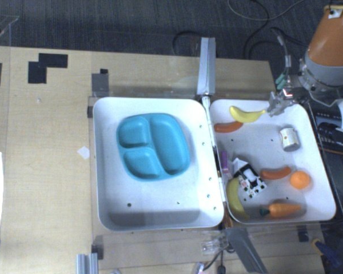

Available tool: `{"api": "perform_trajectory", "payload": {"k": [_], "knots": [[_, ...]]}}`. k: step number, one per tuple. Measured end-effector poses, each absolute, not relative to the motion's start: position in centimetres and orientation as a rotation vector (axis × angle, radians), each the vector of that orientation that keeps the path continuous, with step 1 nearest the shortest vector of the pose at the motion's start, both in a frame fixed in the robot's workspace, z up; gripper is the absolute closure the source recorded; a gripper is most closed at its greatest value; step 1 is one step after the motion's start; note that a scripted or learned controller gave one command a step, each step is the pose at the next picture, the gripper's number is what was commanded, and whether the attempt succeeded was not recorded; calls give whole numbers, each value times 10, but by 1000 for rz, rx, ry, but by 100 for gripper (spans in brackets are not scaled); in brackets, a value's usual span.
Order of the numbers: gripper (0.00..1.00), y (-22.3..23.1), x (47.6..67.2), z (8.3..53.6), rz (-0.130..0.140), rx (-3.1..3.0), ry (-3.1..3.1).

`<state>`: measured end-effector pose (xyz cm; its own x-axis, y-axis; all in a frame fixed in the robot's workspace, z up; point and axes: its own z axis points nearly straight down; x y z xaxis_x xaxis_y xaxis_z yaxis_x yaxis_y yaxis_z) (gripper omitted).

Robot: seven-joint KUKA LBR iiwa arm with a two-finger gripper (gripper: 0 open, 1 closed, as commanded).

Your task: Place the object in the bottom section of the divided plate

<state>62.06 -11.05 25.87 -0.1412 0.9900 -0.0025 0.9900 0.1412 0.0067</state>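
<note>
Hovering at the right bin's (317,153) one-o'clock rim, the gripper (276,101) nears the banana (246,115); its grip state unreadable.

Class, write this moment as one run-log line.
stage: before pick | gripper: above right white bin's far edge, beside yellow banana | blue divided plate: in left white bin, sections bare

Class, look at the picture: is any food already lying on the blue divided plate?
No: the blue divided plate lies bare in the left bin, and the foods lie in the right bin.
</note>
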Motion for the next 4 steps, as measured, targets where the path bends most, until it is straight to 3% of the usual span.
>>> {"api": "perform_trajectory", "payload": {"k": [1, 2, 3, 4], "knots": [[100, -26, 624, 213, 5, 2127, 2309], [100, 44, 606, 186, 5, 1890, 2506], [100, 112, 594, 186, 6, 1791, 2578], [100, 153, 595, 186, 6, 1743, 2610]]}}
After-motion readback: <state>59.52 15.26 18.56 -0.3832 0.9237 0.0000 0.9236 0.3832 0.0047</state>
